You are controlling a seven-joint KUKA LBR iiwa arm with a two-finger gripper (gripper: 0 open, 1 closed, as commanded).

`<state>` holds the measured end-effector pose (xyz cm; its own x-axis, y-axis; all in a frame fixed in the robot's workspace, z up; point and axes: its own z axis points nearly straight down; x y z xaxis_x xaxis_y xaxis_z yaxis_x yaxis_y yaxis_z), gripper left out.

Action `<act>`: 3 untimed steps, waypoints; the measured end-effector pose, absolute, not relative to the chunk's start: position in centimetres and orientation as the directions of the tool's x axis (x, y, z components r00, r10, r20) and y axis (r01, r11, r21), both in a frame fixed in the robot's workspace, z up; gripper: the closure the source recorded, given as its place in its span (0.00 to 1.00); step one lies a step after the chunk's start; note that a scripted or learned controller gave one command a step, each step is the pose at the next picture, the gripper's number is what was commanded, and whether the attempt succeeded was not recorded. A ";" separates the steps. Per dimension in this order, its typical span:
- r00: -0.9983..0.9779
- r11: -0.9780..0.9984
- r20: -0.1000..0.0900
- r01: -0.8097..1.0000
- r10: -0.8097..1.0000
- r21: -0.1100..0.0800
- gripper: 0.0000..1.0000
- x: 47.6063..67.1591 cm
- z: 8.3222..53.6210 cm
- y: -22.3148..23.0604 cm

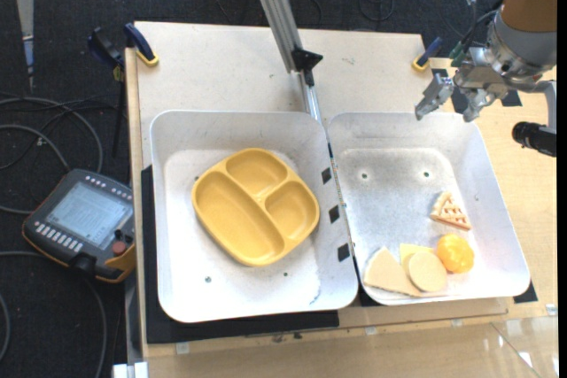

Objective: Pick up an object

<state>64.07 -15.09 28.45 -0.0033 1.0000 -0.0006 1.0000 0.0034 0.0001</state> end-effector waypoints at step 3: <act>-0.003 0.003 0.000 1.000 1.000 -0.005 0.00 64.3 18.2 -14.6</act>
